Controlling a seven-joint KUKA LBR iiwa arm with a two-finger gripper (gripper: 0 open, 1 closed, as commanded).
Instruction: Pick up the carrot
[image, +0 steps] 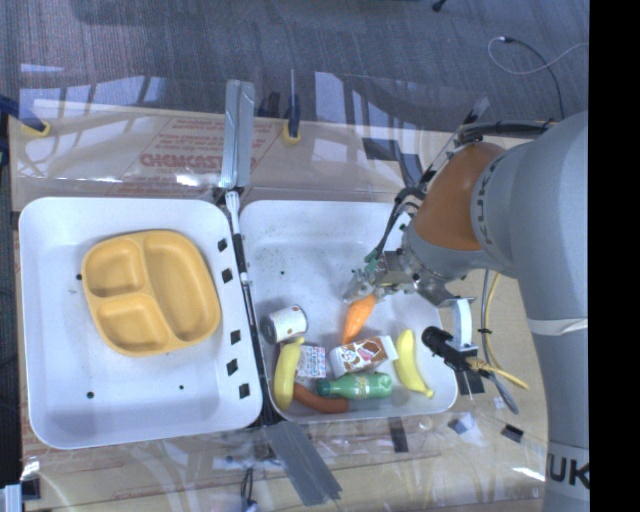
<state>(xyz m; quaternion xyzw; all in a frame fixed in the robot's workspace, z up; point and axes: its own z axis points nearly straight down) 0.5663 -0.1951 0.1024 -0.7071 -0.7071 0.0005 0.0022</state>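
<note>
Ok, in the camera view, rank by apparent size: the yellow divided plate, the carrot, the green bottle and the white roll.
1. Yellow divided plate, by far the largest.
2. Green bottle and carrot: similar length, too close to rank, and the carrot's top end meets the gripper.
3. White roll, smallest.

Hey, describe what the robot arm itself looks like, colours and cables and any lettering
A thick grey arm with rounded segments and an orange band above the wrist. Thin dark cables run down to the small metal hand. White letters "UK" show near the base.
</note>
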